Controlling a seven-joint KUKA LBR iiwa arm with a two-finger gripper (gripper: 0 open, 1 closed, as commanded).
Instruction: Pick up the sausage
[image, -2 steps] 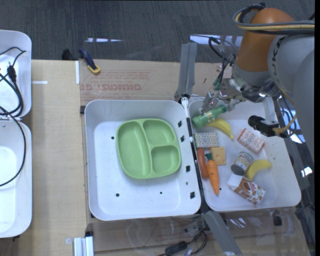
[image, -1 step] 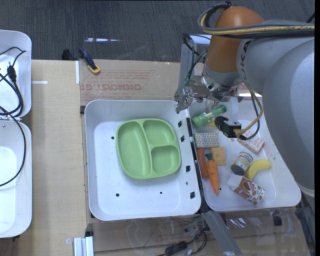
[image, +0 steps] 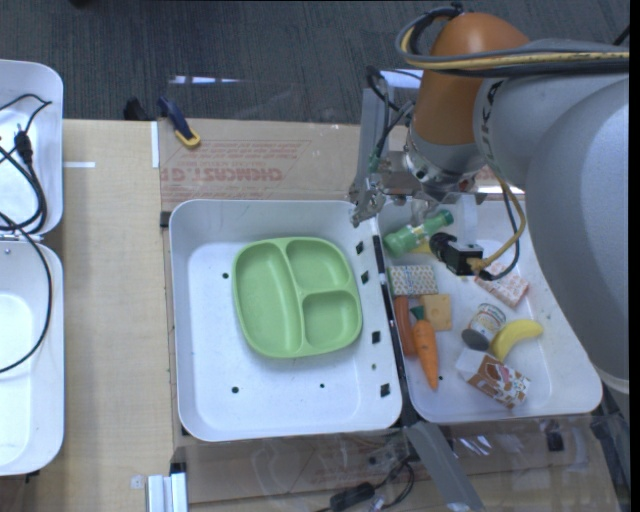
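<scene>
Right bin (image: 560, 395), near edge: a printed carton (image: 497, 381), then a banana (image: 516, 337) and a small can (image: 484, 325) just behind it.

Left wall of the right bin, near half: the sausage (image: 402, 326), a slim red-brown stick. It lies hard along the wall, and a carrot (image: 426, 348) lies just beside it on the bin's inner side. Whether the two touch cannot be told. The sausage's long axis runs near-to-far, about parallel to the wall.

Further up: a tan cracker (image: 436, 311) and a speckled wafer (image: 413, 278) sit at the far end of sausage and carrot. Beyond them lies a green bottle (image: 416, 236).

Far left corner of the right bin: the gripper (image: 364, 208) hangs over the rim where the two bins meet. How wide it is set cannot be told; nothing is seen held in it.

Left bin (image: 200, 400): carries a green divided plate (image: 297, 295), not involved.

Key relation: the sausage lies toward the near edge from the gripper, down the same wall, with its far tip closest to the tool.

Judgement: the move is mostly a pull along the wall toward the near edge and then down. The jaws would need to close across the stick's short axis. Wall on one side and carrot on the other leave little room.
</scene>
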